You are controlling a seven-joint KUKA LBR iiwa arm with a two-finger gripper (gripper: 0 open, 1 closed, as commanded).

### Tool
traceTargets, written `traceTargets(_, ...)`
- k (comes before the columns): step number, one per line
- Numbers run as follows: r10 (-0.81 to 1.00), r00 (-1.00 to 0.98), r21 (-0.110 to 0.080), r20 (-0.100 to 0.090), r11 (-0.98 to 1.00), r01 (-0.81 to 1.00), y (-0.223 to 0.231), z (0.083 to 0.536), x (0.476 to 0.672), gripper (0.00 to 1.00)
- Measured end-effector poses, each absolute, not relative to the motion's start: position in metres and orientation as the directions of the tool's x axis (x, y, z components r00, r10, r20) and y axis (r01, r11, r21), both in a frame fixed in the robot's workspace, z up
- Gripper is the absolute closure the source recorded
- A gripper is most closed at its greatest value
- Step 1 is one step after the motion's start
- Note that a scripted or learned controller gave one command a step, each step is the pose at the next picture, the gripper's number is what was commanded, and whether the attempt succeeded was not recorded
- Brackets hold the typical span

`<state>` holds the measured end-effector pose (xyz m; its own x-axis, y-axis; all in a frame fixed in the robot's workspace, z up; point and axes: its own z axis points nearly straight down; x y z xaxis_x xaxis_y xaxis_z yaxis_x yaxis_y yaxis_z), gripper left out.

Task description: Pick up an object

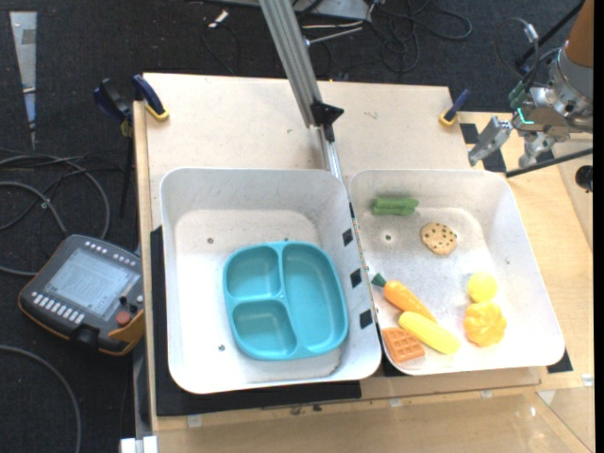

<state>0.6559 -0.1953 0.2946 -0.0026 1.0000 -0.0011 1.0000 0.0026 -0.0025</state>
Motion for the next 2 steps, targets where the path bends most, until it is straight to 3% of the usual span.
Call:
traceTargets(1, 1.000, 0.000, -0.006, 0.000, 0.000, 1.000, -0.199, 0.249, 0.650, 0.00)
traceTargets(2, 1.000, -0.003, -0.005, 0.001, 0.003, 1.000, -0.197, 0.189, 0.658, 0.00)
